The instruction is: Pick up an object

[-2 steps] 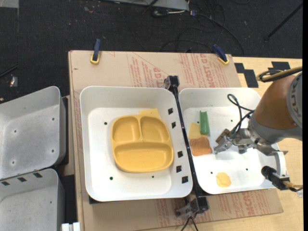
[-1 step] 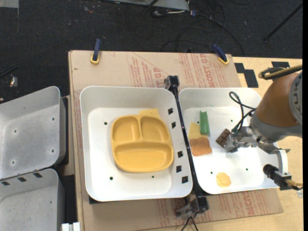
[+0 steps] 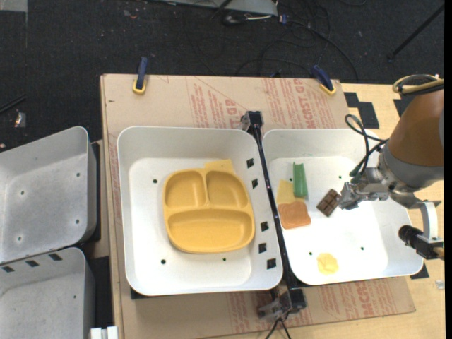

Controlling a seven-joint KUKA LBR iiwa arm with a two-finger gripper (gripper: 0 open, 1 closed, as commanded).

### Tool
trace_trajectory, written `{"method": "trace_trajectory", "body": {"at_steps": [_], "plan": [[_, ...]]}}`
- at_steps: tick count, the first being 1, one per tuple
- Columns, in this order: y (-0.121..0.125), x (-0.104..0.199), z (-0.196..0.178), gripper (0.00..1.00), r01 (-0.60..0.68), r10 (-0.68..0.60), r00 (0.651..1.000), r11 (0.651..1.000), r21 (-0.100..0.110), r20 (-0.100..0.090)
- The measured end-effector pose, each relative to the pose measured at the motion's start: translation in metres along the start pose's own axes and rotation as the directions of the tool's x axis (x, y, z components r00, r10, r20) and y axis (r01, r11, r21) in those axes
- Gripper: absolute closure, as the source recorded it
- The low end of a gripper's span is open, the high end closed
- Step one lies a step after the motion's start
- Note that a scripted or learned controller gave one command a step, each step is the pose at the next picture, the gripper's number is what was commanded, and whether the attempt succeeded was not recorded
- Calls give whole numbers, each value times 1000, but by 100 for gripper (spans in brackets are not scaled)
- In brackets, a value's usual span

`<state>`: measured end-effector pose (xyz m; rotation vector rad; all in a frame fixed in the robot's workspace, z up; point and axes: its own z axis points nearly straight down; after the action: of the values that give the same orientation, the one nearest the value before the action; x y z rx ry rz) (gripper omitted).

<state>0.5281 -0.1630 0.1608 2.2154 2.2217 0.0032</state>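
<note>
The camera view showed a small brown block (image 3: 328, 202) lying tilted on the floor of the right bin (image 3: 381, 256), just left of the gripper (image 3: 347, 199), which hung low over the bin and seemed to touch or nearly touch the block's right end. Whether the block sat between the fingers could not be made out, and the gripper's state could not be told from this angle.

To the block's left lay an orange-brown slab (image 3: 295, 215), and above that a pale yellow piece (image 3: 284, 191) with an upright green stick (image 3: 300, 179) just beside it, the three clustered near the bin's left wall. Well apart from them, near the front of the same bin, rested a small yellow lump (image 3: 327, 263).

The arm (image 3: 417, 147) came in from the right, its orange band above the grey wrist, with cables looping over it.

The left bin (image 3: 141, 189) held a yellow divided tray (image 3: 208, 211) lying flat near its middle, with a pale yellow flat piece (image 3: 220, 166) peeking out from behind its far edge. Both bins sat side by side on a cardboard-covered bench (image 3: 212, 97), which was held by two clamps (image 3: 140, 76) at its far edge.
</note>
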Motion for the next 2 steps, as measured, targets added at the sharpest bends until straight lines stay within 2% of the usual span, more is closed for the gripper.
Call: {"method": "trace_trajectory", "body": {"at_steps": [1, 2], "plan": [[-1, -4, -43, 100, -1, 1, 1000, 1000, -1, 1], [1, 5, -101, 100, 1, -1, 1000, 1000, 0, 0]]}}
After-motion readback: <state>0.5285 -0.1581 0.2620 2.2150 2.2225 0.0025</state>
